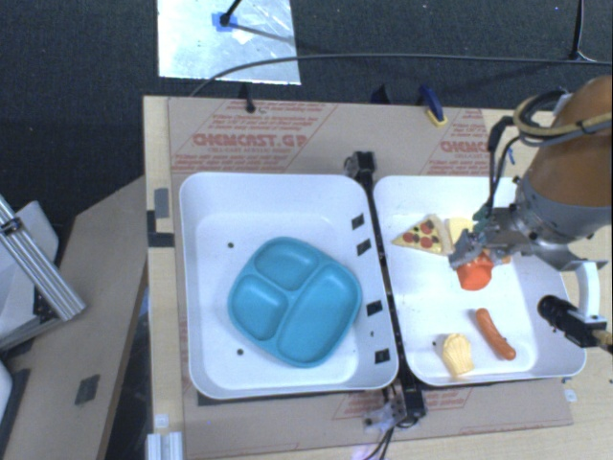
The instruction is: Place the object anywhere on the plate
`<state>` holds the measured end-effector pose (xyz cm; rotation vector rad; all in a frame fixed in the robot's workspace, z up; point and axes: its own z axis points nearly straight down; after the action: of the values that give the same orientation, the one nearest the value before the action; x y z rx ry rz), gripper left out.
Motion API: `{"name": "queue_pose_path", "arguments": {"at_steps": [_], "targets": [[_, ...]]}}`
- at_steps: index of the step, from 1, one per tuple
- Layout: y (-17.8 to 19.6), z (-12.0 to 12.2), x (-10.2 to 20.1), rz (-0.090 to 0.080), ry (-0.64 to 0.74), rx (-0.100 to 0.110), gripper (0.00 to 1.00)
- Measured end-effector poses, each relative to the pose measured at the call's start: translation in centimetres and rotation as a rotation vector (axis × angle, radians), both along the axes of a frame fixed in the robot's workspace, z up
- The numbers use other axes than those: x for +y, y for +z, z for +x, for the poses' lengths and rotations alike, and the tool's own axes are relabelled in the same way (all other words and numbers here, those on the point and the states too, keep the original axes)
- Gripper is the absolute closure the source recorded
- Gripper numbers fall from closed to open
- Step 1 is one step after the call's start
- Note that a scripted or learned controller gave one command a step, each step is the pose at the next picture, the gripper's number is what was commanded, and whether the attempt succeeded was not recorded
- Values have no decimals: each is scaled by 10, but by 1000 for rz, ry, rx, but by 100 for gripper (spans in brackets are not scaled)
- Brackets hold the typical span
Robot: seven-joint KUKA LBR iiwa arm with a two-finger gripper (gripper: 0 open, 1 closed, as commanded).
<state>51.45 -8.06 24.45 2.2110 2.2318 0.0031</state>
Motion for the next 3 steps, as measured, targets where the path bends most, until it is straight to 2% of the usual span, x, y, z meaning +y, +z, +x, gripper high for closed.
{"name": "queue_pose_path", "arguments": {"at_steps": [1,2,3], "targets": [[-13,1,48,0,0,0,100],[-16,12,109,1,2,-1,100],[-13,10,173,1,3,0,100]]}}
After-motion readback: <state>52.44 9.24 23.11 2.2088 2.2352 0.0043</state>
